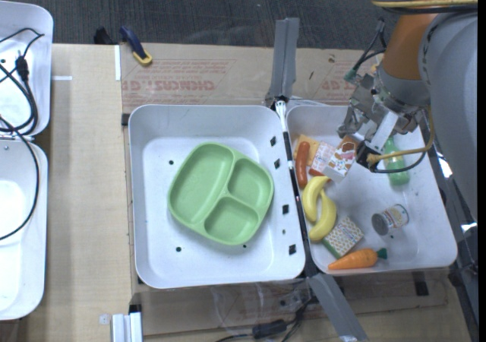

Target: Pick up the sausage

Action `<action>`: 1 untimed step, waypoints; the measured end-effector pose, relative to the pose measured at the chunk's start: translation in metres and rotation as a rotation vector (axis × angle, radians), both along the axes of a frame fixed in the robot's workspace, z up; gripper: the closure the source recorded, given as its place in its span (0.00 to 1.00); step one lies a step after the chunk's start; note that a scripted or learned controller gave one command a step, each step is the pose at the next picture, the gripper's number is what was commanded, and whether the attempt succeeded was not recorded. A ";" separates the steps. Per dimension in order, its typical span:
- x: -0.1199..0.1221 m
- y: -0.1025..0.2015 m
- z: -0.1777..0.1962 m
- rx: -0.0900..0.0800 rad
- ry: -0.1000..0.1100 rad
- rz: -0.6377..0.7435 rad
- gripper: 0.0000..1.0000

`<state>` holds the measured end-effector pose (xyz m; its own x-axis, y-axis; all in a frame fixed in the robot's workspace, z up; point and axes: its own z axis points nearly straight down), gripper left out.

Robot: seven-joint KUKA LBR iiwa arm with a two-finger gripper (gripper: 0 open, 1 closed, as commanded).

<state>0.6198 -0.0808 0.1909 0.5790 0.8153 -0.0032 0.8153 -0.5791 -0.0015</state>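
One claw [357,134] hangs over the back part of the right bin [425,255]; how far open it is cannot be told from this angle, and nothing visibly sits in its grip. Just below and left of it lies a printed snack packet [334,158], very close to the claw, contact unclear. Sausage [302,163] lies left of that packet, lengthwise along the bin's left wall, apart from the claw. Green bottle [396,167] sits on the claw's right side. Banana [320,207] lies just in front of the sausage. Small patterned box [343,235] sits beside the banana's lower end, carrot [355,259] at the front wall, tin can [389,219] on its side toward the right. Left bin [152,249] holds a green divided plate [220,193]. Blue-and-yellow tool [135,47] lies on the counter [83,181] behind the bins.
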 end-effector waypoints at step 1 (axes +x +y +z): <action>0.039 0.081 0.031 0.000 0.000 -0.052 1.00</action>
<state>0.6585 -0.0002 0.2218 0.6210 0.7838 -0.0033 0.7838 -0.6210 -0.0016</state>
